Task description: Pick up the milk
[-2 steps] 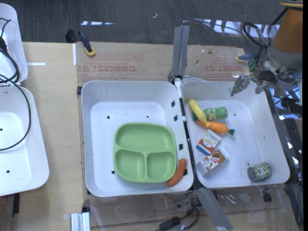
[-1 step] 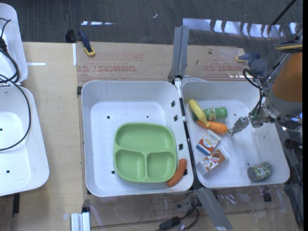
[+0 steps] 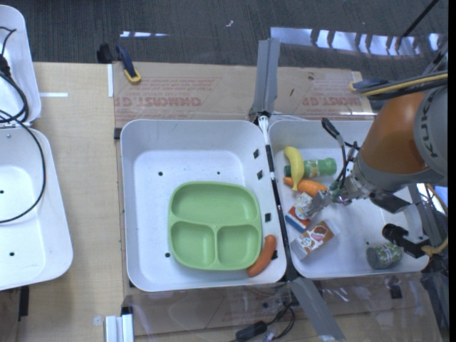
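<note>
Right bin (image 3: 399, 262), milk (image 3: 313, 239), banana (image 3: 293, 164)

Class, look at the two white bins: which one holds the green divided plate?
The left bin holds the green divided plate, a sausage at its edge. The right bin holds a banana, cartons and a can.

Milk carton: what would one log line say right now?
arm: over right bin | fingers: beside milk carton | carton: in bin, not lifted | hold: unclear

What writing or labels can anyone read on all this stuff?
Red mirrored lettering on the cardboard sheet behind the bins: too faint and reversed to read reliably.
Large letters on the arm: cut off, unreadable.
Print on the milk carton: too small.
Label on the green bottle: blurred.
</note>
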Robot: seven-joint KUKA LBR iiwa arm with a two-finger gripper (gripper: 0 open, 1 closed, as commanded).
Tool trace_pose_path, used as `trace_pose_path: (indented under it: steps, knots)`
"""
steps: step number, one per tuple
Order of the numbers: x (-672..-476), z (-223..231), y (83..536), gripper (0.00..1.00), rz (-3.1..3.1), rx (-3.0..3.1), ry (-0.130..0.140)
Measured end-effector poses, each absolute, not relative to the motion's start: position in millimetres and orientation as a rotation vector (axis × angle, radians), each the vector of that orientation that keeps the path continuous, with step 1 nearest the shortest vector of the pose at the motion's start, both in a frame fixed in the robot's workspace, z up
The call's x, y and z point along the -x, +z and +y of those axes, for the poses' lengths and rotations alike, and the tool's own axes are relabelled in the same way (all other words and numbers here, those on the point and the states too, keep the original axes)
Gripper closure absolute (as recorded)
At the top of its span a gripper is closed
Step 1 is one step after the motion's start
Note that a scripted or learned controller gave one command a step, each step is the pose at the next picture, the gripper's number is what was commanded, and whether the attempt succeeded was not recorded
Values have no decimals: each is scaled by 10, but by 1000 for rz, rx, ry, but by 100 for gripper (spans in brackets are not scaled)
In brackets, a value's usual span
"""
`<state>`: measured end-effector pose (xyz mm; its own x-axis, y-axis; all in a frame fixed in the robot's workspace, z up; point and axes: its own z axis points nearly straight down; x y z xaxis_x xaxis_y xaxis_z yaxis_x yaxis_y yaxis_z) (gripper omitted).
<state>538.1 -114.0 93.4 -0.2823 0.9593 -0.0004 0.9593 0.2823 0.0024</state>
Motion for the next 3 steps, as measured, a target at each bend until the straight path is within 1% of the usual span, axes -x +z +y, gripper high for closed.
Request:
trace_pose_path:
  steps: [1,2,3]
  knots:
    - [-5007,-1044,938,0,2590,-1764,8]
    - [-5019,-1029,1007,100,2594,-1770,13]
    - [-5020,-1026,1011,0,2595,-1769,13]
